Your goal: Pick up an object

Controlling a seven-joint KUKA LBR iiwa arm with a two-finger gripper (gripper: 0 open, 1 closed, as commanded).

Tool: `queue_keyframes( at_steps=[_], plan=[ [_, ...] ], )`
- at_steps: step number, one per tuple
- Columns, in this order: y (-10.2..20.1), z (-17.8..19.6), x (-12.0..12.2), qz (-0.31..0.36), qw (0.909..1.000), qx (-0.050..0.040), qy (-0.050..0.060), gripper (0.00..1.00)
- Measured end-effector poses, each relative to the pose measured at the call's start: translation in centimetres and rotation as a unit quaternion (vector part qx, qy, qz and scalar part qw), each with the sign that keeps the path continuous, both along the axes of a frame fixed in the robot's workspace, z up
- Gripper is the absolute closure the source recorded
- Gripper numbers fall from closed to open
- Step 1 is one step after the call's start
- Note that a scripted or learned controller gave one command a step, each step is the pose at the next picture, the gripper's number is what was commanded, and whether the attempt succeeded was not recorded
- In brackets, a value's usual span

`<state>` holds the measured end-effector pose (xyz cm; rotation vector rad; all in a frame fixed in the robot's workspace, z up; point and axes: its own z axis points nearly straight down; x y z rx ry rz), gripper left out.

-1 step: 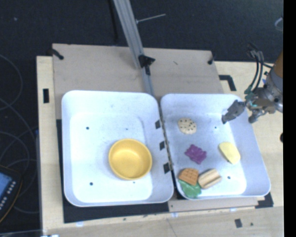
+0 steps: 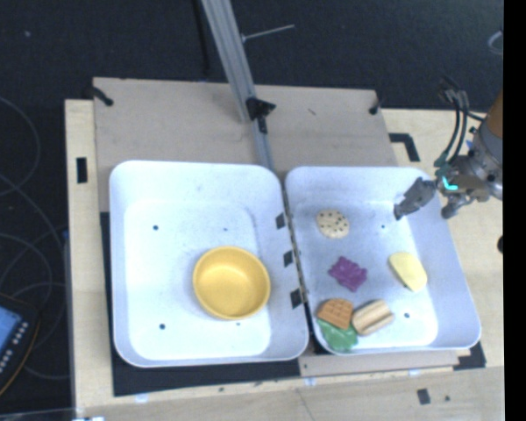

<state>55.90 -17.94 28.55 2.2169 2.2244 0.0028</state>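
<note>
Green toy (image 2: 337,338) hugs right bin's (image 2: 456,318) front rim; gripper (image 2: 436,200) spread, unladen, over far corner

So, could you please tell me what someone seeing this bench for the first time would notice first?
Probably the yellow bowl, alone in the left bin and the brightest thing there. Next, the cluster of toy food in the right bin: a cookie, a purple block, a yellow piece, and a waffle beside a bread roll at the near edge. The gripper hangs over that bin's far right corner, holding nothing.
</note>
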Motion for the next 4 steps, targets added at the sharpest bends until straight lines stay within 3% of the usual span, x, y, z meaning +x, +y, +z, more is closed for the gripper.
queue_keyframes(
  at_steps=[3,4],
  plan=[
    [-0.7,-15.9,0.5,-0.002,1.0000,-0.0009,0.004,0.00],
    [-0.7,-14.4,0.7,-0.004,1.0000,-0.0005,0.000,1.00]
  ],
)
